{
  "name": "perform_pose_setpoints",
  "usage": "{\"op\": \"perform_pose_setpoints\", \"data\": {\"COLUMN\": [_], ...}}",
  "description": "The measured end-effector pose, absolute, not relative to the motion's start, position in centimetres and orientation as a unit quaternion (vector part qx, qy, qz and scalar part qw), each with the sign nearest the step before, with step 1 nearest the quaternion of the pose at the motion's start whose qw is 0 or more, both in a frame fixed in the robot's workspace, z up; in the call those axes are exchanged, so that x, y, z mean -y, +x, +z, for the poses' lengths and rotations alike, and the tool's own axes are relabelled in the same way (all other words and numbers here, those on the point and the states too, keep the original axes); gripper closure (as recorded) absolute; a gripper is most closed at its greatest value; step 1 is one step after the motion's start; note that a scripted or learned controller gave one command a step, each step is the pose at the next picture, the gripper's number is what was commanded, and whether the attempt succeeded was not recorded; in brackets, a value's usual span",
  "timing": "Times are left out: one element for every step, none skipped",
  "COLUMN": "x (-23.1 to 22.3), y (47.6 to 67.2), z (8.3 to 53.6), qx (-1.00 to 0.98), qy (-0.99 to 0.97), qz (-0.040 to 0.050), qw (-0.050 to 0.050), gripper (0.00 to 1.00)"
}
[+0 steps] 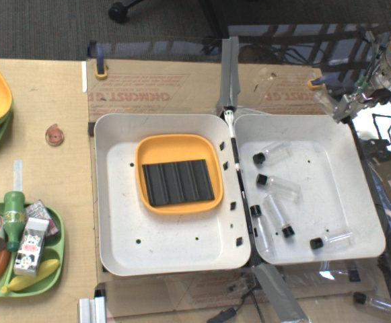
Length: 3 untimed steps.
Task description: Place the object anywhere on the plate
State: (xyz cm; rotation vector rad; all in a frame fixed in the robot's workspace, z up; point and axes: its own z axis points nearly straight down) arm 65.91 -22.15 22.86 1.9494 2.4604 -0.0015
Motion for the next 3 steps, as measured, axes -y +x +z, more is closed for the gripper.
{"op": "perform_pose_setpoints", "data": {"x": [22.2,22.2,22.2], "y": [65.9,66.0,66.0], "z": [27.6,35.0,35.0], "qx": [-0.741,-0.816,-0.816], "qy": [0.671,0.578,0.578], "qz": [-0.0006,-0.0006,-0.0005], "qw": [0.001,0.001,0.001], "gripper": [1.00,1.00,0.00]}}
